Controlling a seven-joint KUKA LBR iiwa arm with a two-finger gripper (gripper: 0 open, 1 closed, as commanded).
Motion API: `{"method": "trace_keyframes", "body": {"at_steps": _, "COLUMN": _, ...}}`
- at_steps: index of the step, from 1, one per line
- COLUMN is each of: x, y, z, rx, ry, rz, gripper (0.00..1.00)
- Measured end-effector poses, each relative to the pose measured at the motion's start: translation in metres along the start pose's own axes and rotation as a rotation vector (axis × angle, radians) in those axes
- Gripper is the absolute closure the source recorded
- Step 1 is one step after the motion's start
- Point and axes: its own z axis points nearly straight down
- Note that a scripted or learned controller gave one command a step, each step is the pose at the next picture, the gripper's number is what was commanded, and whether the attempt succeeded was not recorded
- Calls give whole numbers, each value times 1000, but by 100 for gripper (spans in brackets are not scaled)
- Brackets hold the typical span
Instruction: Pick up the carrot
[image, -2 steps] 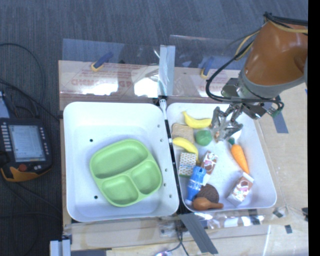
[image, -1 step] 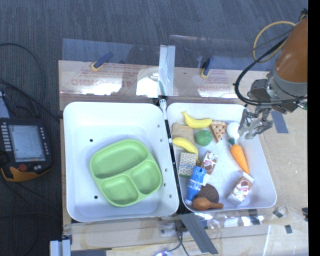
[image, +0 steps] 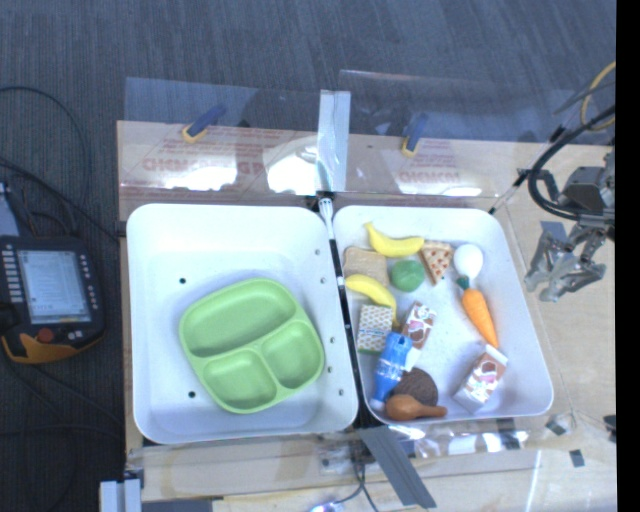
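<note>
Carrot (image: 481, 314): left of tool (image: 566, 272), long axis slanting away from egg (image: 467, 260); tool fingers spread, holding nothing

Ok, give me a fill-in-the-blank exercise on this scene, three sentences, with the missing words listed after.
1. The carrot lies in the ____ bin of the camera view.
2. The green divided plate has ____ compartments.
3. The gripper hangs outside the bins, off the carrot's ____ side in the camera view.

Missing words: right; three; right
</note>
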Motion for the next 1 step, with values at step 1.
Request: {"method": "trace_keyframes", "body": {"at_steps": 1, "x": 30, "y": 11, "z": -29, "rx": -4, "ry": 0, "rz": -221, "gripper": 100}}
